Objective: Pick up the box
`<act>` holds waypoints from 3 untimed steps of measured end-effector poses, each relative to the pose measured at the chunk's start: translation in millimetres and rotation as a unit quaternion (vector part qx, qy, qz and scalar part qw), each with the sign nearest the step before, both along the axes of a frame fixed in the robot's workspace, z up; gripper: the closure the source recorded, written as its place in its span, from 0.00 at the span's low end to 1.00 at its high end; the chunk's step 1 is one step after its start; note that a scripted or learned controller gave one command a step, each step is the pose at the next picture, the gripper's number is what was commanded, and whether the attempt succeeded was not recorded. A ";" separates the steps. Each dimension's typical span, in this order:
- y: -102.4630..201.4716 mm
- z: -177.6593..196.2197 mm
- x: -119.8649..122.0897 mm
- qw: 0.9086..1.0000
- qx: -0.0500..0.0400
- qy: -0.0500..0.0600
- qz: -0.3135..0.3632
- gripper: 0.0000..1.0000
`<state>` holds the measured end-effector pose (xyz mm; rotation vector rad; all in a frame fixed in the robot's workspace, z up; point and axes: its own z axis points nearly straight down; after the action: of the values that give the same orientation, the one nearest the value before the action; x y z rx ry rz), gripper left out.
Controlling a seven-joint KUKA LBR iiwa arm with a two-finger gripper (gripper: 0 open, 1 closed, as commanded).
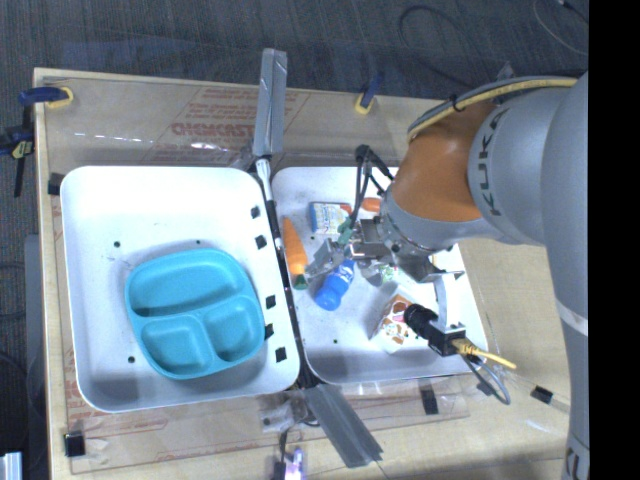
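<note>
We see the gripper (352, 251) low in the right bin (330, 363), but cannot tell its state. The box (326, 215) lies just at its eleven o'clock, a blue bottle (335, 286) at its seven o'clock.

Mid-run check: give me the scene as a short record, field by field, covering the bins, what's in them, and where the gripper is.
left bin: holds a blue divided tray
right bin: orange carrot-like item by the divider, blue bottle, small printed box near the far wall, white carton near the front
gripper: low over the right bin, between the box and the bottle
grasp: nothing visibly between the fingers
fingers: state unclear, wrist blocks the view
</note>
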<state>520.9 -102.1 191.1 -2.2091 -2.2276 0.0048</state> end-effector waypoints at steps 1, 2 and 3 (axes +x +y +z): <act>-69.3 -64.7 60.4 1.000 0.000 -0.001 0.002 0.00; -73.5 -98.1 72.2 0.999 0.000 -0.002 -0.032 0.00; -83.9 -103.4 124.9 0.998 0.002 0.020 -0.066 0.00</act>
<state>645.7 -186.1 87.7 -2.3279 -2.0553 0.0424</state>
